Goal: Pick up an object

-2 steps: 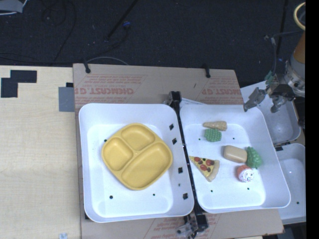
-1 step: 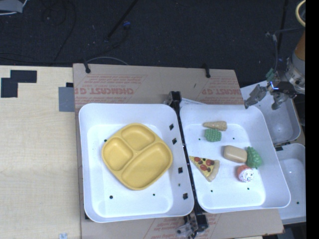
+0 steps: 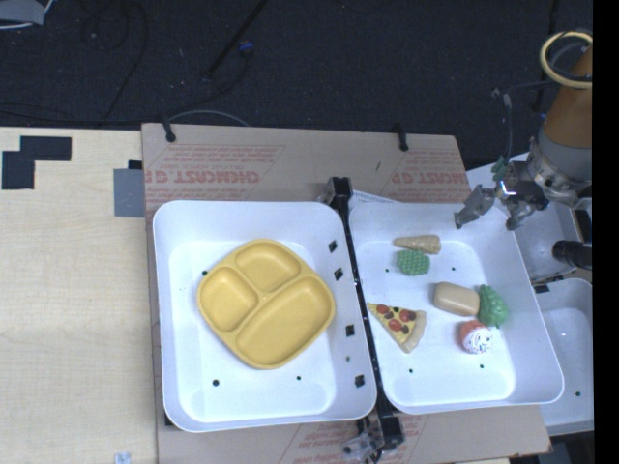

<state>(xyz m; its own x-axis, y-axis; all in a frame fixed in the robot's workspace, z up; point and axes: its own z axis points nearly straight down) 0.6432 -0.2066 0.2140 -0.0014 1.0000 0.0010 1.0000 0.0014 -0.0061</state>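
Objects for picking lie in the right bin (image 3: 542, 356), the one at centre-right of the frame. Nearest its upper edge is a tan, elongated toy piece (image 3: 418, 245), with a small green bumpy piece (image 3: 413, 263) touching it just below. Lower down, at the bin's left side, lies a pizza slice (image 3: 398, 323) with red and green toppings. To its right is a beige block (image 3: 455, 299), and against that block's right end sits a green leafy toy (image 3: 493, 305). Just below the leafy toy is a small red and white round piece (image 3: 475, 337).

In the left bin (image 3: 179, 259), at the centre of the frame, a yellow plate (image 3: 267, 303) with 3 compartments lies flat and turned at an angle.

At the upper right of the frame, the gripper (image 3: 495, 208) hangs over the upper right corner of the right bin, well apart from every toy. Its 2 fingers are spread wide, pointing left and down, with nothing between them. The arm's orange band (image 3: 571, 114) shows above it near the frame's right edge. Both bins rest on a brown board (image 3: 290, 167) with red printing.
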